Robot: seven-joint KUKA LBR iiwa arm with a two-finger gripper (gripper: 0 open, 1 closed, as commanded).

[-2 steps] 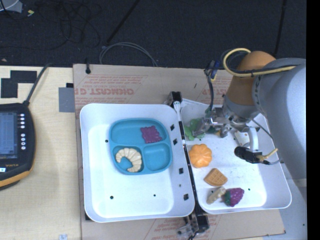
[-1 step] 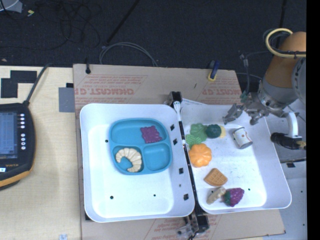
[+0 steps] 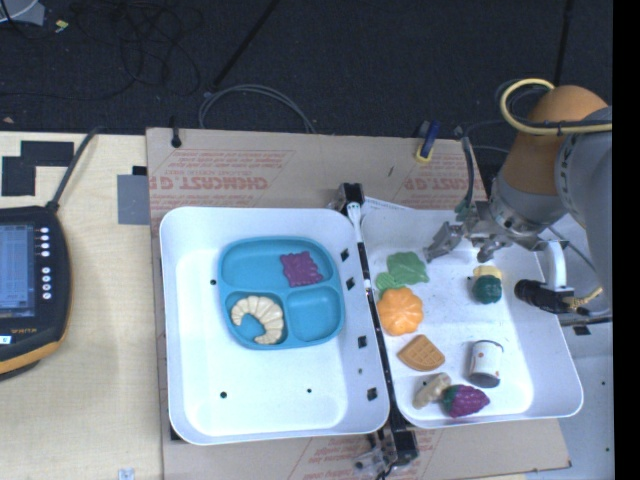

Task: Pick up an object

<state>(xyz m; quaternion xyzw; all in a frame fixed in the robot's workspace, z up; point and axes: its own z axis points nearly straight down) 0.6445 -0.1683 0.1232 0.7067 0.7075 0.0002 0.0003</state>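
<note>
Nearest candidate, a small dark-green toy with a yellow top (image 3: 486,285), sits in the right bin (image 3: 560,383) near its far wall, just below the gripper (image 3: 478,236). Fingers look spread wide, nothing between them. Risk, as I judge it: the rounded toy may roll or squirt aside on closing.

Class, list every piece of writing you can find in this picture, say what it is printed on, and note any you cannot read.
Red print on the cardboard sheet under the bins, upside down from this camera: too blurred to quote letter for letter.
Faint red print at the cardboard's lower edge: unreadable.
Screen and buttons of the pendant at the left: too small to read.
Small can in the right bin: no legible label.
</note>
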